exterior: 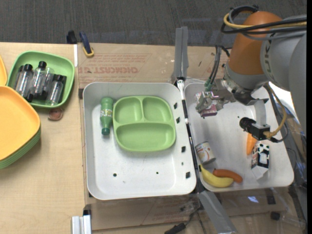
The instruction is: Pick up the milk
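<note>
Here, an overhead view of the bench w/ both bins. Task status: not yet achieved, as no grasp on the target is visible.

The small black-and-white milk carton (262, 155) sits in the shallow white right-hand bin (229, 126), toward its outer side. A short orange carrot (250, 144) lies just beside it, on the side facing the bin's middle. Whether the carton stands upright or leans cannot be told.

The two-finger gripper (208, 105) of the grey arm w/ orange band (253, 48) hangs over the far inner corner of the same bin, near the rim shared w/ the other bin, i.e. well apart from the carton. Jaw state cannot be told, since the tool head is seen from above & its tip is indistinct.

Other contents of this bin, none of them the target:
- a small cylindrical tin can w/ pale label (205, 152), near the inner wall
- a yellow banana (216, 179), at the front edge
- a reddish-orange sausage-shaped item (229, 174), also at the front edge

The shallow white left-hand bin (136, 174) holds a light-green three-section plastic plate (144, 123) & a green plastic bottle (106, 115) lying beside it. Neither bears on the task.

Judged remaining steps:
1. Traverse the bin to a spot above the carton.
2. Descend w/ jaws wide enough to span it.
3. Close.
4. Lift clear.

Approx. progress: the approach phase at most, w/ everything of substance left to do. Likely hazard: the carrot, so close to the carton, may crowd one jaw.
</note>
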You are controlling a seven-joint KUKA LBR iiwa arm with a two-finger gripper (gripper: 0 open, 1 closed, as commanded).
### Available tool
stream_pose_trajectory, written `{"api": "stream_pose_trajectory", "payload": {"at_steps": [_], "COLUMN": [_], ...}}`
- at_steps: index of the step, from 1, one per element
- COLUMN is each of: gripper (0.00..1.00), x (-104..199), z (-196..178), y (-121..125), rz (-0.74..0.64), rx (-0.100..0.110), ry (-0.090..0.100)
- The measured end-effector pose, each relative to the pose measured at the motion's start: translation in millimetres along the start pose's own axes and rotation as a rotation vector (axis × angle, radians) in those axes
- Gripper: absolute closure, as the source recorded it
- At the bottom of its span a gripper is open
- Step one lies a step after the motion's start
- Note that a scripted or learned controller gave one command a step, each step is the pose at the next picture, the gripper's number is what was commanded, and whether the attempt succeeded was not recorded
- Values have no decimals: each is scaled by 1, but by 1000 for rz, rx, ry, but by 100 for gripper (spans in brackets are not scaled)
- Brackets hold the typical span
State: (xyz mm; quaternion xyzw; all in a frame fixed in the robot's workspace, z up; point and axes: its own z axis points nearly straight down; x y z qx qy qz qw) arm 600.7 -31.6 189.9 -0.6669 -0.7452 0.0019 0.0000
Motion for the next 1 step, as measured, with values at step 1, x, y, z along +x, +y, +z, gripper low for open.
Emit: {"api": "stream_pose_trajectory", "payload": {"at_steps": [1], "gripper": [100], "x": [-11], "z": [0], "y": [-62], "rz": [113], "rx": [1], "ry": [1]}}
